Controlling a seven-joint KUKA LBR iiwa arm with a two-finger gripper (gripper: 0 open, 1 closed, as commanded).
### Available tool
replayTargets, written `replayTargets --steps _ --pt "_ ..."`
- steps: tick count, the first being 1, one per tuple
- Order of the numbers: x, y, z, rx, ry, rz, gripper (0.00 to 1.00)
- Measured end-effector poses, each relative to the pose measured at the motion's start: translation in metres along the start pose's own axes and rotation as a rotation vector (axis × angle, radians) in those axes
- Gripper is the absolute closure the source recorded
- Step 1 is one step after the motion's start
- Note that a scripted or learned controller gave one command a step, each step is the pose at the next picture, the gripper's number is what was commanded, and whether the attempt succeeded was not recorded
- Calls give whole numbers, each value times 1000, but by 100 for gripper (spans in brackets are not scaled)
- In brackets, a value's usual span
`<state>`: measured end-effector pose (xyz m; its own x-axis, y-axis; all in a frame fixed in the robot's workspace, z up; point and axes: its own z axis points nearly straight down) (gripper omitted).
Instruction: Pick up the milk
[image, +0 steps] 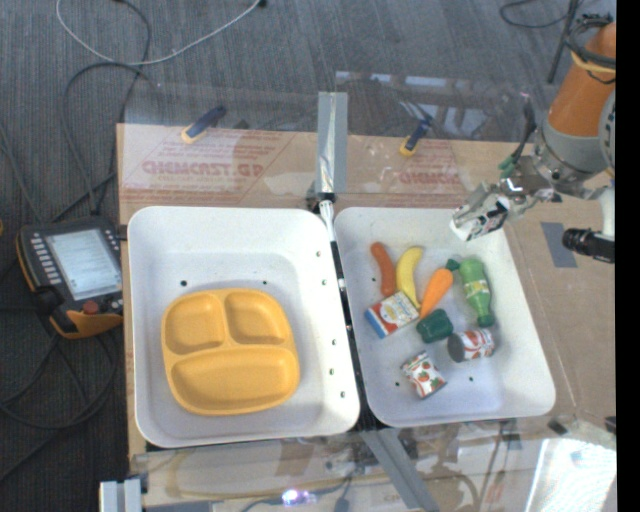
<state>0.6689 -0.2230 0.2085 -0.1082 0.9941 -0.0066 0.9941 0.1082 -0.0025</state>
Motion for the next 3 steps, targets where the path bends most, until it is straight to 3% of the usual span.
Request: replayTargets --steps 1,2,3 --pt "0 0 0 0 0 0 0" --pt "12 -41 -20 1 0 13 0" --pt "0 0 -22 0 0 -127 0"
